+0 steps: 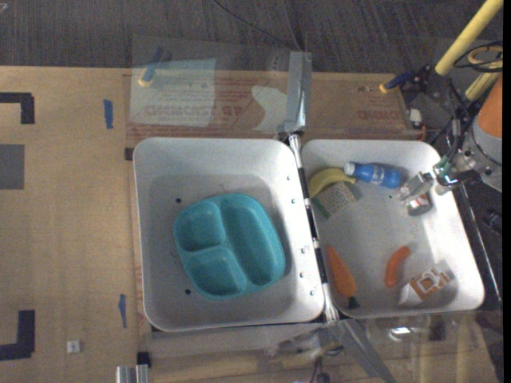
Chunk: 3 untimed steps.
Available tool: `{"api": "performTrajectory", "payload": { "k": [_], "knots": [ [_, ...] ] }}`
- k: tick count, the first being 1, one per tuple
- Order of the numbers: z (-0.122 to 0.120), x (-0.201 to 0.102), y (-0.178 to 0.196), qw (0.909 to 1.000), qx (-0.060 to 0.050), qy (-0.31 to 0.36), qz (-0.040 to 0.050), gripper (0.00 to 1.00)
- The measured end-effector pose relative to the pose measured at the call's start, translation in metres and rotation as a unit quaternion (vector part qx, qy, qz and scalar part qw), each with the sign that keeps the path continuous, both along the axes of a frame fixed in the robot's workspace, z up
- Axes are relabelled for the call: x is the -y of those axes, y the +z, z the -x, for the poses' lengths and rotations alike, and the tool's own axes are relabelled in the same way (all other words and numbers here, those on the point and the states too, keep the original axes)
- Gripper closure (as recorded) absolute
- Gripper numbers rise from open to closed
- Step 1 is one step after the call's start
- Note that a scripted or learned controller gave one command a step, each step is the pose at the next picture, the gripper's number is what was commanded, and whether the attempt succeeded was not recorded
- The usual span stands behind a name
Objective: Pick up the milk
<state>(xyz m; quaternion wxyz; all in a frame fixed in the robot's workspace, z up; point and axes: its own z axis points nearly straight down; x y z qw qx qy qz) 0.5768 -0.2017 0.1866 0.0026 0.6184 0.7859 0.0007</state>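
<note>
A pale wooden bench (64,238) carries two shallow white plastic bins side by side, with blue tape marks and black corner marks on its surface. The left white bin (152,174) holds a teal plastic plate with three compartments (230,246), lying flat near the middle. Behind the bins lies a flat brown cardboard sheet (343,106) under clear film; its print reads upside down and is too blurred to make out. The right white bin (459,238) holds the smaller things. The grey arm with an orange band (489,130) reaches in from the right, and its two-finger gripper (418,195) hangs over the bin's far right part; whether the claw is apart or together cannot be told. Just left of the gripper lies a blue plastic bottle with a white cap (374,174) on its side, and beside that a yellow banana (327,180) touching a small speckled green-grey packet (338,200). An orange carrot (342,273) lies by the bin's left wall, and a shorter orange carrot-like piece (396,266) lies further right. The milk, a small white carton with orange print (428,284), rests in the near right corner, well apart from the gripper; its lettering is unreadable.
</note>
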Motion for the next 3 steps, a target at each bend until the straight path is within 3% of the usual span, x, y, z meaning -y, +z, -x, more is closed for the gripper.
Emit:
{"api": "performTrajectory", "payload": {
  "k": [1,2,3],
  "knots": [
    [0.098,0.008,-0.063,0.9958,-0.002,0.092,-0.0010,0.00],
    [0.095,0.021,-0.098,0.9618,0.001,0.274,0.0003,0.00],
    [0.097,-0.009,-0.096,0.9083,-0.002,0.418,0.0000,0.00]
  ]
}}
